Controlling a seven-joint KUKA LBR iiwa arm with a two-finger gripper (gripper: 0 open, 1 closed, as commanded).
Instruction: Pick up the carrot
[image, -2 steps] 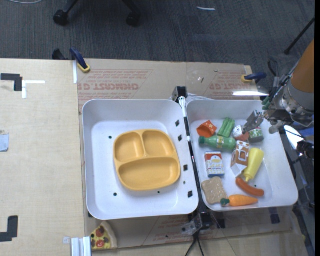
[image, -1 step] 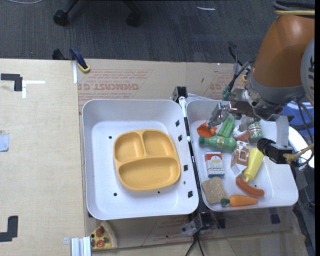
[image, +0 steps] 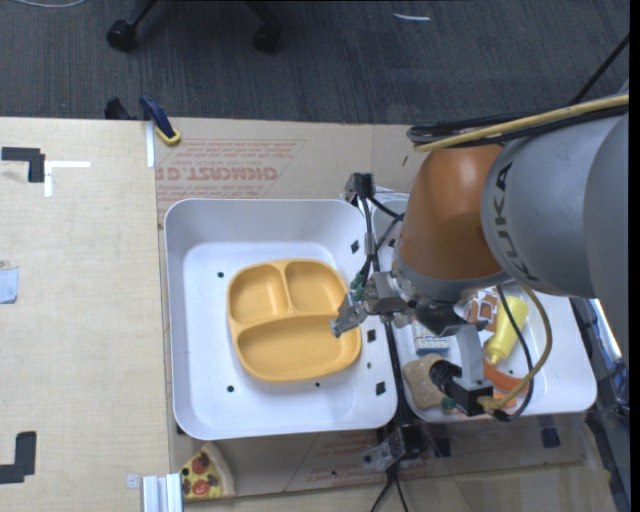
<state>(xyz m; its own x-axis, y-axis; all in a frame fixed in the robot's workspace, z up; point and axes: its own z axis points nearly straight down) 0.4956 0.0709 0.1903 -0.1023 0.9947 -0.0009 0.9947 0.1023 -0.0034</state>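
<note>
The carrot (image: 506, 381) is an orange piece lying in the right bin (image: 566, 388), largely hidden under the arm and a black cable. My gripper (image: 347, 316) hangs over the left bin (image: 186, 300), at the right rim of a yellow divided plate (image: 262, 352). That puts it well to the left of the carrot, across the wall between the two bins. The grey arm with its orange band (image: 450, 215) covers most of the right bin.
A yellow bottle (image: 504, 331) stands beside the carrot, with a brown object (image: 424, 387) and printed packets (image: 484, 305) near it. A toy pizza slice (image: 201, 476) lies on the cardboard below the left bin. A blue and yellow tool (image: 160, 121) lies at the upper left.
</note>
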